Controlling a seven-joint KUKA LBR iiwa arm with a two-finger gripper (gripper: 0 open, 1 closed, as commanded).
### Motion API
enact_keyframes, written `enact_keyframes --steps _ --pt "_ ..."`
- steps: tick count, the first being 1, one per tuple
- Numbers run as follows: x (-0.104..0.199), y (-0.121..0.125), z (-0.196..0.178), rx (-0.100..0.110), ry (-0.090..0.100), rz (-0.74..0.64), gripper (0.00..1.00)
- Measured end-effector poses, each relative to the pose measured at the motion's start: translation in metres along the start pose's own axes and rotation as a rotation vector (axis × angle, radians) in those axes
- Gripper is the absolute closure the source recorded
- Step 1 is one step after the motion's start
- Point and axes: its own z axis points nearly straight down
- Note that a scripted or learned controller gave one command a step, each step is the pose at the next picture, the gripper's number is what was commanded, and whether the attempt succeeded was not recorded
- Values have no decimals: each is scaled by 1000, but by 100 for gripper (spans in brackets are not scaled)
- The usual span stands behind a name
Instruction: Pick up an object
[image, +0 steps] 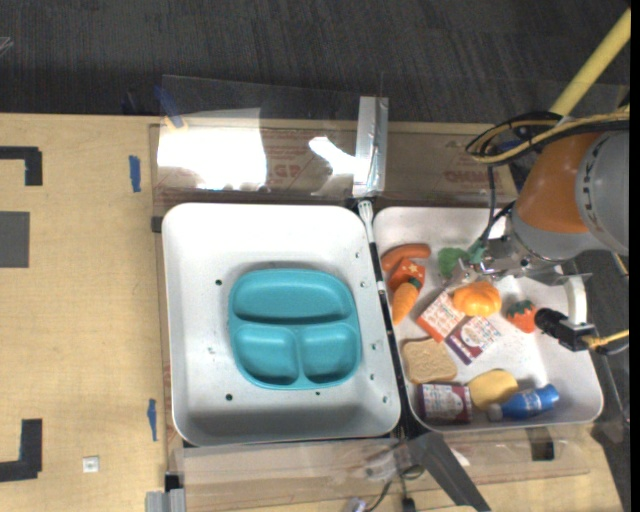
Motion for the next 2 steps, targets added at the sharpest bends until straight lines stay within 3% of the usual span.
enact_keyframes --steps 1,2 --pt "50 57 -93 16 8 47 100" --pt "58 73 -87 25 7 63 100"
